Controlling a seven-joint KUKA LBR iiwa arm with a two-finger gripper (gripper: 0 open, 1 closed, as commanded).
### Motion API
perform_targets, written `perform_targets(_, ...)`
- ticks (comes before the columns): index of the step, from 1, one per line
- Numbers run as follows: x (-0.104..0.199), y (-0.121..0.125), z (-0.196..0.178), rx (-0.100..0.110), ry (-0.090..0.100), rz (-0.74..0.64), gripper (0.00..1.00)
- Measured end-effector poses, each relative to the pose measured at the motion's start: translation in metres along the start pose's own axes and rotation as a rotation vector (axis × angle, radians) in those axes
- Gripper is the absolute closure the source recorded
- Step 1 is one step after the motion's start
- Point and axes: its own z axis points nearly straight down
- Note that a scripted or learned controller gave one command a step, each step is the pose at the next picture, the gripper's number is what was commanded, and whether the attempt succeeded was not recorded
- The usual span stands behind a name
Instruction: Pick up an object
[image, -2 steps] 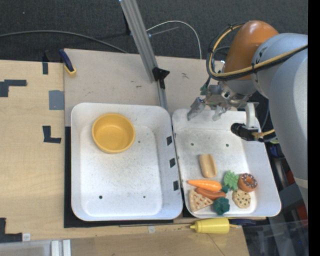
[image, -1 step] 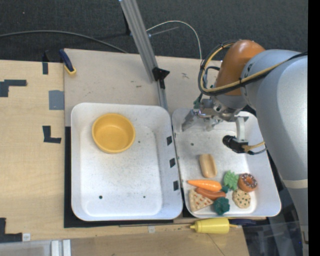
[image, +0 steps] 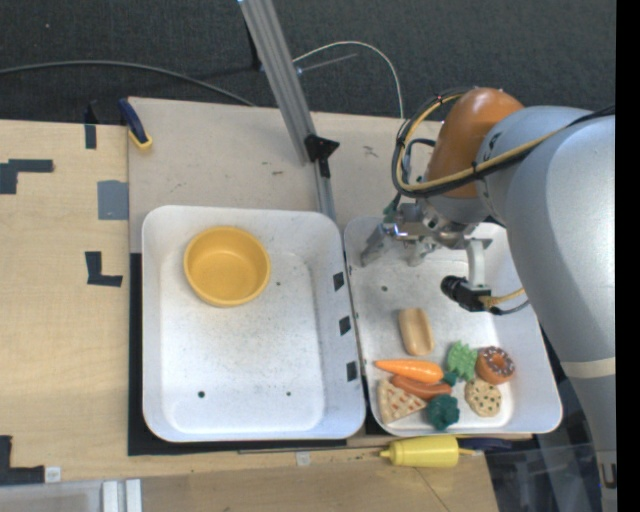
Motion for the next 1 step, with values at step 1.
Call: perform_targets(1, 0.0007, 0.0003, -0.0106, 0.0, 0.0, -0.001, 1.0)
